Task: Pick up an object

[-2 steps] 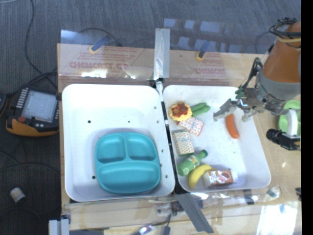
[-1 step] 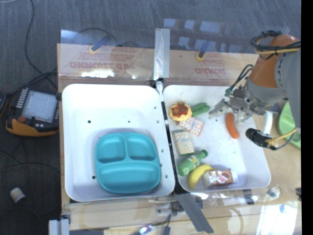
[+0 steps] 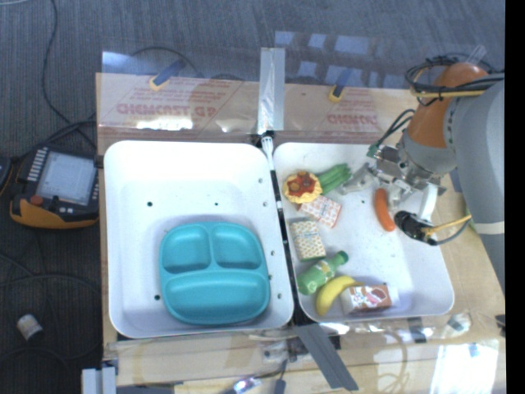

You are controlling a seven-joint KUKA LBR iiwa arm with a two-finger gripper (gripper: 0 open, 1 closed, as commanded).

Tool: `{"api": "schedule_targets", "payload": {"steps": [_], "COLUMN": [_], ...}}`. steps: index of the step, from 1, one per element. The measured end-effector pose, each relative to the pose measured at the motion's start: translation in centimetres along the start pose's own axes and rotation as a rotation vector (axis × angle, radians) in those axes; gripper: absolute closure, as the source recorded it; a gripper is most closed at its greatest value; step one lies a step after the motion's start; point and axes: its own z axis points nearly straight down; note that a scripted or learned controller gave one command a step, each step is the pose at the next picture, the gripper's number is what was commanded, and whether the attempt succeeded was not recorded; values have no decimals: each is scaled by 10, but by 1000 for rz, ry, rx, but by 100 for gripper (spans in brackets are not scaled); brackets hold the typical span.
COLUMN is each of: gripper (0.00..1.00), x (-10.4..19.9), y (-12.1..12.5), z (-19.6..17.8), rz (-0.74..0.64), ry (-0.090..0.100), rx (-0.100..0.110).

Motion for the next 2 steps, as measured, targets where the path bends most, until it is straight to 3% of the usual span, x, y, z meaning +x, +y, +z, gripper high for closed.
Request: {"api": "schedule_targets", "payload": {"steps": [1,2], "gripper": [100,100], "x": [-2,1], "y": [2,-37], "z": [-8,-112], "rz": [-4,-85], "ry": [-9,-12], "rx": [-9,1]}}
